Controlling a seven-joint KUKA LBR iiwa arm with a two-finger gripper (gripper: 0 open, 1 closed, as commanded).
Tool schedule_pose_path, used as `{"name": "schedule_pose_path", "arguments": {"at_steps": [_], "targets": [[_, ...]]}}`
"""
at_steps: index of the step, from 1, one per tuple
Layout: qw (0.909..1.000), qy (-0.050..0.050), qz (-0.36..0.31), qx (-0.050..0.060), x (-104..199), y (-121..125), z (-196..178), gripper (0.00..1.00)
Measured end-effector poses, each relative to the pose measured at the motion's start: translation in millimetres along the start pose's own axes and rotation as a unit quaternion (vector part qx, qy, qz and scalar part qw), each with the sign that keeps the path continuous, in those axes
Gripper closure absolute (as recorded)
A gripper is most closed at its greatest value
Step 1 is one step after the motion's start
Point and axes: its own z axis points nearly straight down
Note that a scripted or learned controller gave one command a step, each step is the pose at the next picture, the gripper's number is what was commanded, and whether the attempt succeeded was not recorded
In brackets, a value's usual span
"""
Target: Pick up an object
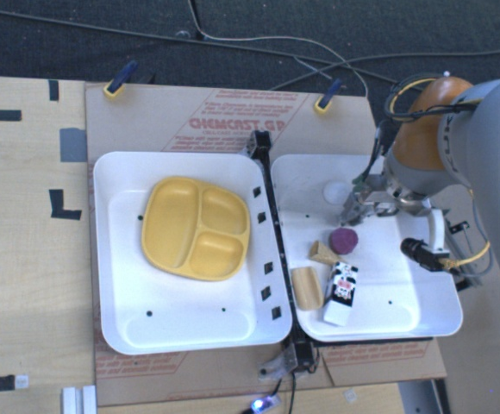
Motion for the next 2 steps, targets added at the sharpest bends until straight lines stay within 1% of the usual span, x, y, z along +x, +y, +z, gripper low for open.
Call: {"name": "schedule_pose_path", "arguments": {"at_steps": [1, 2], "targets": [[1.0000, 0.002, 0.001, 0.000, -5, 2, -44, 1.00], [1.0000, 0.001, 0.001, -0.001, -3, 6, -107, 1.00]]}}
